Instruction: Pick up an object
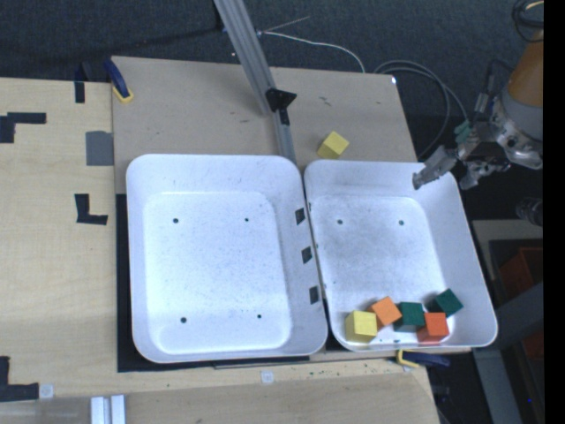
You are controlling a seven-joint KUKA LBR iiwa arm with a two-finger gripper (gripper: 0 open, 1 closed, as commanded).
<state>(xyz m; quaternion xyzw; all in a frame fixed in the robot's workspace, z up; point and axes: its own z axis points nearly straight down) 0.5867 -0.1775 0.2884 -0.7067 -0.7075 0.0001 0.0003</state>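
Several small blocks lie in the near right corner of the right bin [380, 246]: a yellow one [361, 324], an orange one [386, 310], a green one [411, 314], a red-orange one [435, 326] and a dark green one [448, 302]. Another yellow block [333, 145] sits on the bench just beyond the bins. My gripper [448, 175] hangs over the far right corner of the right bin, far from the blocks. It is open, with nothing between its fingers.
The left bin [212, 254] lies beside the right one. A slanted metal pole [252, 51] with a black clamp [281, 101] reaches down to the gap between the bins. Cables [415, 73] trail over the bench's far right corner.
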